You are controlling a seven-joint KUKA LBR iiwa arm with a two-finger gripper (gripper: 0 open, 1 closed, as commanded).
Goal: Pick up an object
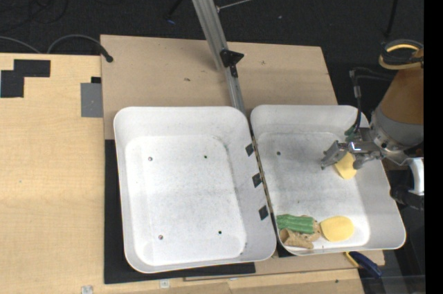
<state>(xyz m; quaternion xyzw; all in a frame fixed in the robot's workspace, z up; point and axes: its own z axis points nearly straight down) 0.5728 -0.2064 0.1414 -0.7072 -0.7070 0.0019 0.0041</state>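
1. The hand is low in the right bin, toward its 3 o'clock wall, hanging from the grey arm with its orange band.
2. A small yellow block sits right at the fingertips. It looks pinched between them, so I judge the hand clenched on it, though the view is too coarse to be sure the grip is firm.
3. The block appears just off the bin floor or still touching it; I cannot tell which.
4. At the bin's 6 o'clock edge lie a green item, a tan item and a yellow round piece, bunched together, probably settled against the low wall.
5. The left bin sits beside it on the surface.
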